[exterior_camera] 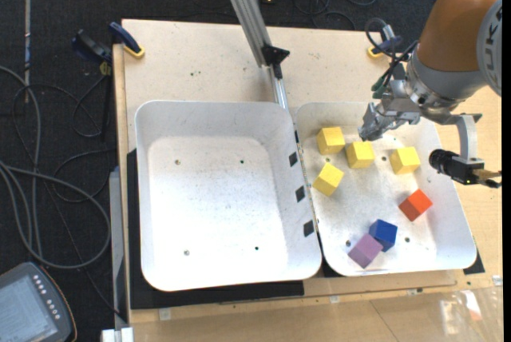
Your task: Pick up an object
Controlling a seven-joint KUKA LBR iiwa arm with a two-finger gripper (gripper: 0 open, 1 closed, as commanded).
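Claw [375, 127] low in right bin [447, 252]; cannot tell claw state. Yellow cube [359, 154] just below claw, another yellow cube [330, 140] just left. Risk: crowding neighbours, nudging cube away, coming up with nothing.

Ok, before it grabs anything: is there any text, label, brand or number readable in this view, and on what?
"UK": part of a black word on the arm's orange band, cut off at the picture's edge; the rest is out of view.
Pendant at bottom left: its screen and buttons are too small and blurred to read.
Blocks, such as the orange block, and both bins: no markings.
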